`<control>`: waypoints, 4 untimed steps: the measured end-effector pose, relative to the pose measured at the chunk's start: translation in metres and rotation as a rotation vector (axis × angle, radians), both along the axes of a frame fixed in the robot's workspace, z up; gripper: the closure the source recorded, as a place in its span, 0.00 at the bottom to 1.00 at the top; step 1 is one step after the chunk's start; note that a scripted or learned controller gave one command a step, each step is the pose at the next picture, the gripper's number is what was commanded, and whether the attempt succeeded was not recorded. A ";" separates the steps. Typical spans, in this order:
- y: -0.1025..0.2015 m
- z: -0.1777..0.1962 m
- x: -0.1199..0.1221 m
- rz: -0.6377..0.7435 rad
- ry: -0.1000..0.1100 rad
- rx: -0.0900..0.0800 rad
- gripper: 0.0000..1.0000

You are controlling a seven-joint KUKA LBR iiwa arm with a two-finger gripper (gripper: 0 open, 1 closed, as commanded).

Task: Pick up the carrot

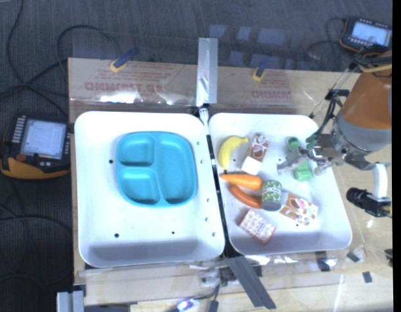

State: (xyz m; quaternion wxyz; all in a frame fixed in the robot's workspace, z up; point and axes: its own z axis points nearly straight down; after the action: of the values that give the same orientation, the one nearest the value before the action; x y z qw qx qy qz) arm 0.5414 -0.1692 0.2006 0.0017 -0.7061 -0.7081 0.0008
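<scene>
The carrot (243, 181) is orange and lies on its side near the left wall of the right bin (330, 236), just below a banana. A second orange, carrot-like piece (247, 198) lies right under it. My gripper (297, 158) hangs over the right half of the same bin, well to the right of the carrot and apart from it. Its two green fingertips (292, 143) stand spread, with nothing between them. The grey arm with its orange band (369, 103) comes in from the right.
Around the carrot lie a banana (231, 149), a small brown-labelled pack (257, 147), a white block (251, 166), a green can (272, 194), a carton (299, 208) and a red checked packet (257, 226). The left bin (96, 239) holds a blue divided plate (155, 168).
</scene>
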 end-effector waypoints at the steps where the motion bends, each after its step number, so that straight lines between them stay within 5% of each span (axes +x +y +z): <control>1: 0.074 -0.049 -0.031 0.121 0.001 0.001 0.00; 2: 0.058 -0.011 -0.042 -0.153 0.001 -0.001 0.00; 4: 0.094 0.201 -0.001 -0.260 -0.002 -0.006 0.00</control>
State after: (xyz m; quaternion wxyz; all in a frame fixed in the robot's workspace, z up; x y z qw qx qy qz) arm 0.5408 -0.0755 0.4011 -0.0013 -0.7920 -0.6105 0.0020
